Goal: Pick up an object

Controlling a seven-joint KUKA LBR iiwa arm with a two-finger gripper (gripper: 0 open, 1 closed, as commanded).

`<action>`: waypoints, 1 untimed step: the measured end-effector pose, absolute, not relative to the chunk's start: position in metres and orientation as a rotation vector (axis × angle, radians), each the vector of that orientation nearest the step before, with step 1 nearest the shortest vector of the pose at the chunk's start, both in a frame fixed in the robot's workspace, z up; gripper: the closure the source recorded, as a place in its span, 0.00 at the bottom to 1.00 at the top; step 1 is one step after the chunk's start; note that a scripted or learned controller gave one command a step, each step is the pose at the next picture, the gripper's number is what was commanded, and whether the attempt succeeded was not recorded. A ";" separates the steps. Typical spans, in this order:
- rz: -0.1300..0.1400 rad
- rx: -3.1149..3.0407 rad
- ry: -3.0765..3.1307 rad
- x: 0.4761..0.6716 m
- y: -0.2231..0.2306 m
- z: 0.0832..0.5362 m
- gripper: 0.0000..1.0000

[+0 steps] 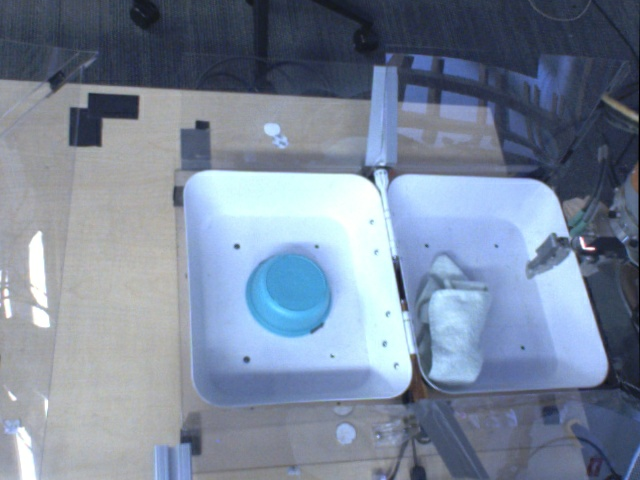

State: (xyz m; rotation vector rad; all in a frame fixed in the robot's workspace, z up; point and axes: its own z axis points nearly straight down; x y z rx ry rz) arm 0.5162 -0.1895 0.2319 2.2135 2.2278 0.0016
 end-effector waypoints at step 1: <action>0.002 1.865 2.526 0.550 -0.171 0.105 0.00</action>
